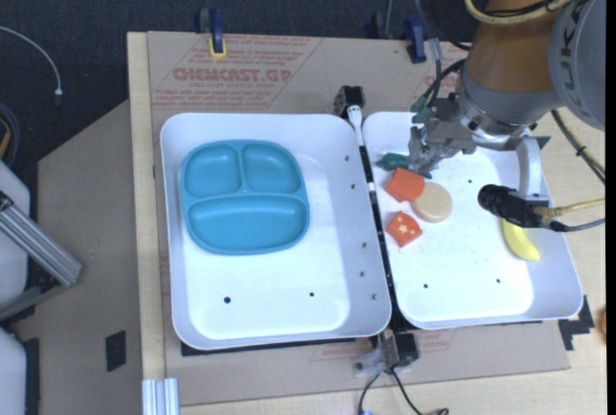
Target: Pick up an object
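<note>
Beside the tool (426,156), grip state unclear, sit two orange blocks (405,184), a tan disc (433,203); a banana (521,240) lies apart.

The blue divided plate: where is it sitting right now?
In the camera view, the blue divided plate lies flat in the upper half of the left bin, away from the gripper, which hangs over the right bin.

Two bins (192,307), two orange blocks (404,184)
</note>
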### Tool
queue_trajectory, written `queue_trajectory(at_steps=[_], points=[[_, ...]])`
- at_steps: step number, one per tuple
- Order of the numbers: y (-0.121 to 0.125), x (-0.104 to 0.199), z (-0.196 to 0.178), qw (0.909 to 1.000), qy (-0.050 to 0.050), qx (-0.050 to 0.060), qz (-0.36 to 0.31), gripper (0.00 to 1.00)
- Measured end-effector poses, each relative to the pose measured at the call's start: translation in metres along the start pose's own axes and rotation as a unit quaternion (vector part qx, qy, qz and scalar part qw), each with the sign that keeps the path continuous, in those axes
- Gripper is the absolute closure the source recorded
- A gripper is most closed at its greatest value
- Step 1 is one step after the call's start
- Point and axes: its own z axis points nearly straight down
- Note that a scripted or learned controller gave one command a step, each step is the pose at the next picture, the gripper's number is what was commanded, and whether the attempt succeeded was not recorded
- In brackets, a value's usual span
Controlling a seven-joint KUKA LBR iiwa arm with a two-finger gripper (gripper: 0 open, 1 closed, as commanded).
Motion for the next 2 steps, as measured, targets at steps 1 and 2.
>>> queue_trajectory(at_steps=[1,2], points=[[0.012,0.048,0.017,1.0,0.0,0.0,0.001,1.0],[0.032,0.106,0.02,1.0,0.0,-0.002,0.0,1.0]])
